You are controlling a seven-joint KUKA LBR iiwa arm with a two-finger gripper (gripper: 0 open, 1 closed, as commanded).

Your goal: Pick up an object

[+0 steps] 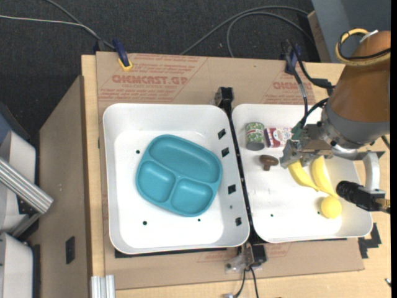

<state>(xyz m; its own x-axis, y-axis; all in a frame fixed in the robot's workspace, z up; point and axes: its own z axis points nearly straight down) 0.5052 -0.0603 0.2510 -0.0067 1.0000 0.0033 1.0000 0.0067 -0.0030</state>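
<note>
Claw (pixel 298 151) hangs low over the right bin (pixel 273 225), at the far end of the bananas (pixel 310 174); whether it is spread or pressed together cannot be told. Nothing is seen lifted: bananas, lemon (pixel 330 207), green can (pixel 254 135) and small brown piece (pixel 268 161) all lie in that bin. Judged so, the pick remains undone; the left bin (pixel 124 228) bears a blue divided plate (pixel 178 174).

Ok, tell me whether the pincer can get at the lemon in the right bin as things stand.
Probably yes. The lemon lies bare near the right bin's front edge, nothing on top of it. The bananas lie just behind it, and the pincer hangs above their far ends, close by.
</note>
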